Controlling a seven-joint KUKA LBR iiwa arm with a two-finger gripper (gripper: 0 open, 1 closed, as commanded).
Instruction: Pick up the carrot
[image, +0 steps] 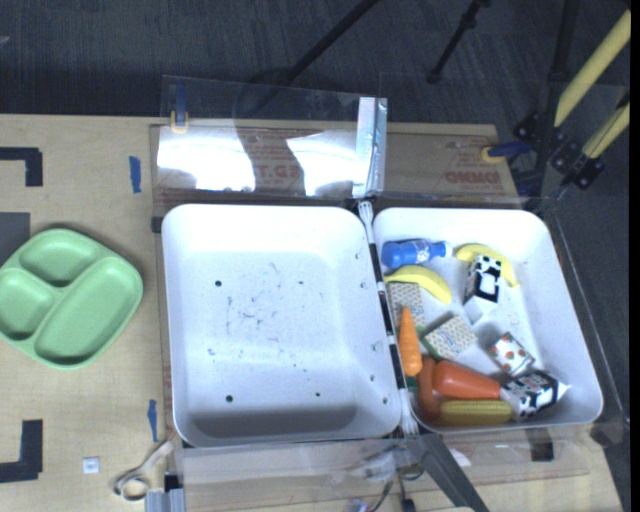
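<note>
At the near edge of the right bin (575, 300), toward 6 o'clock, a yellow cob-like piece (472, 410) lies crosswise with a fatter red-orange piece (466, 380) just behind it, the two touching. The carrot (408, 345) comes next: slim and orange, pressed against the bin's 9 o'clock wall, beside the divider shared with the left bin (265, 310). Its long axis runs from 6 to 12 o'clock and its near end meets the red-orange piece. A checked packet (450, 337) sits just beside it at 3 o'clock, and a banana (420, 283) and a blue bottle (412, 250) lie beyond its far tip. Since the arm enters from 3 o'clock, the hand would probably have to cross the whole clutter toward 9 o'clock and close across the carrot's width, with the wall leaving little room. How far the hand is open, or whether it carries anything, cannot be told
</note>
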